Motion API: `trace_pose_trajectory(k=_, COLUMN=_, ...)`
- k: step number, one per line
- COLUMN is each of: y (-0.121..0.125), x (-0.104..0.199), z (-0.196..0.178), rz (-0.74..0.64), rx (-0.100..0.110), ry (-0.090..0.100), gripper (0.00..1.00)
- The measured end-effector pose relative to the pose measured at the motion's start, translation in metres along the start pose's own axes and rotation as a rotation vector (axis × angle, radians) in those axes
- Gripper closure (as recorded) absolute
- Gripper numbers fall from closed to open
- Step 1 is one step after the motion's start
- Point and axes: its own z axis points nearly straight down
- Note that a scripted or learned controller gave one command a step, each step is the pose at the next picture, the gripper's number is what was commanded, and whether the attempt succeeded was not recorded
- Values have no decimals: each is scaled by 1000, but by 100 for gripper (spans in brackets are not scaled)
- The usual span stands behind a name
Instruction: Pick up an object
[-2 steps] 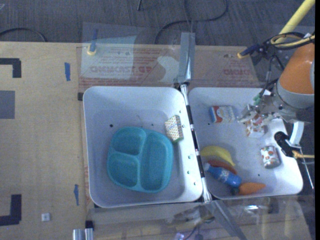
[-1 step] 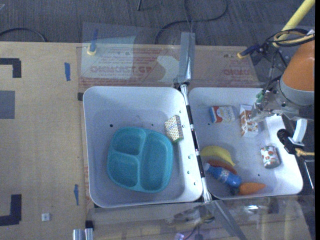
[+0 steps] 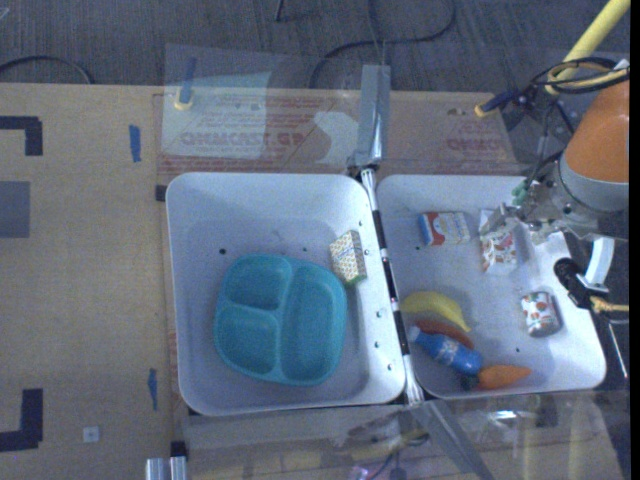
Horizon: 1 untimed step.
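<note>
My gripper [image 3: 522, 211] hangs over the back right part of the right bin [image 3: 585, 373], below the orange band of the arm. A white packet with red print [image 3: 499, 249] lies directly beside and below it, touching or nearly so. A red and white carton [image 3: 442, 228] sits to the left of that packet. A second small printed packet [image 3: 539, 313] lies nearer the front right. A yellow banana [image 3: 438, 308], a blue bottle [image 3: 447, 352] and an orange carrot [image 3: 503, 375] are clustered at the bin's front left.
The left bin [image 3: 200, 208] holds a teal divided plate [image 3: 281, 319] and a small yellow patterned box [image 3: 348, 256] near the shared wall. Cables and a yellow rod [image 3: 600, 23] crowd the back right by the arm.
</note>
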Motion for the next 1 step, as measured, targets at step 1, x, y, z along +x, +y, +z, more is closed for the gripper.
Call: trace_pose_trajectory(k=1, y=37, x=17, z=38, rz=-16, rx=30, ry=16, gripper=0)
